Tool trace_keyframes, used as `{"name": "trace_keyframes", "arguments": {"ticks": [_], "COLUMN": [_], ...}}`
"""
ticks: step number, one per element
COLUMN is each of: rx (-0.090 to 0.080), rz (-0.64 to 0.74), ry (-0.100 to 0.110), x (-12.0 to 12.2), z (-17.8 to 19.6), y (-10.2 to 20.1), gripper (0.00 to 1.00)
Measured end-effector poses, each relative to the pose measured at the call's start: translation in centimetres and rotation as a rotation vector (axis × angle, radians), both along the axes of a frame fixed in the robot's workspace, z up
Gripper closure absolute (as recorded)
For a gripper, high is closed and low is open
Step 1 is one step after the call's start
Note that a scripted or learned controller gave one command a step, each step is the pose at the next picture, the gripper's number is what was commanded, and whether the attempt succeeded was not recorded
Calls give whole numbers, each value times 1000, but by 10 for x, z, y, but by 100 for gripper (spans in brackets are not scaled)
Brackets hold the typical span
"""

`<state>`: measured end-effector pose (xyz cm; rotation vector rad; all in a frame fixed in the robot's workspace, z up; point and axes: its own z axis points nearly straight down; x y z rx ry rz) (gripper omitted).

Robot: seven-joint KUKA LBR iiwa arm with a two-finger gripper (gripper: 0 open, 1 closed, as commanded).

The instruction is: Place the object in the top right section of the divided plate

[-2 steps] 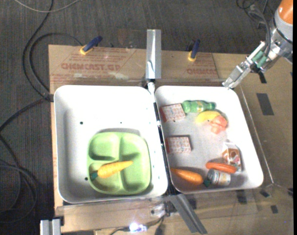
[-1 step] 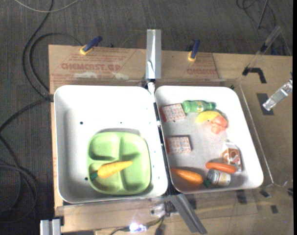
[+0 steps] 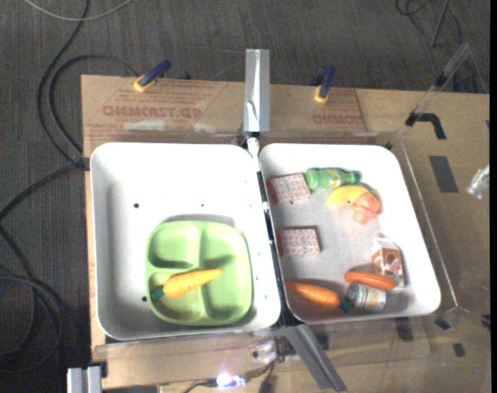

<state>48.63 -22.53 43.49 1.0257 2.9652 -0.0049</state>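
A green divided plate [image 3: 232, 301] sits in the left bin [image 3: 125, 178], toward its front. A yellow-orange toy carrot [image 3: 191, 282] lies across the plate's middle, its tip reaching over the central ridge toward the right and its green end at the plate's left edge. The plate's top right section [image 3: 223, 244] is bare green.
The right bin [image 3: 404, 187] holds two small patterned boxes [image 3: 289, 188] [image 3: 299, 241], a green bottle [image 3: 333, 177], a yellow-and-orange fruit piece [image 3: 356, 200], an orange carrot [image 3: 314, 294], a red sausage-like toy [image 3: 369, 280], a packet [image 3: 389, 260] and a small jar [image 3: 365, 298]. A metal post [image 3: 256, 88] stands behind the bins.
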Motion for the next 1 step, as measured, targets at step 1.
{"name": "trace_keyframes", "arguments": {"ticks": [1], "rx": [0], "rz": [250], "ry": [1], "x": [-1], "z": [0], "y": [1], "gripper": [100]}}
